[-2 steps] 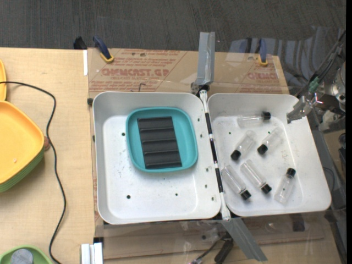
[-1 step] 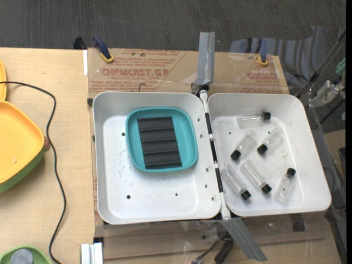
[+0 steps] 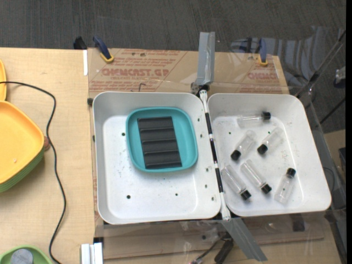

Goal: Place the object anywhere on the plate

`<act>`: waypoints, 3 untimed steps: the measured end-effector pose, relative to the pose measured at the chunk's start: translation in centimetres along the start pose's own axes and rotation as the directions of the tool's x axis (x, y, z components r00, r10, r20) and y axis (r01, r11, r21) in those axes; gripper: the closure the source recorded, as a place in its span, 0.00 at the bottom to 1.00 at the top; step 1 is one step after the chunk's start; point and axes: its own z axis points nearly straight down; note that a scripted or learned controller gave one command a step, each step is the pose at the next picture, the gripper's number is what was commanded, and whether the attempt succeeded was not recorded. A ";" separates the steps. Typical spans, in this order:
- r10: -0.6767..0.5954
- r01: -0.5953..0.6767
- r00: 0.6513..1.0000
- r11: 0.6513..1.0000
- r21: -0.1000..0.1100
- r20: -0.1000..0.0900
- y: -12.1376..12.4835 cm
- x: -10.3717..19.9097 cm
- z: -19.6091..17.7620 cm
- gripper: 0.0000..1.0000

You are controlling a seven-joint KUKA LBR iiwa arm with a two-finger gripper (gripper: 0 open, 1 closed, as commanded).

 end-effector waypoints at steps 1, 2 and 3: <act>0.080 -0.080 0.997 0.997 0.000 0.000 1.5 0.6 0.1 0.00; 0.192 -0.192 0.981 0.981 0.001 0.000 2.3 0.7 0.1 0.00; 0.316 -0.316 0.949 0.949 0.003 0.001 1.2 0.2 0.1 0.00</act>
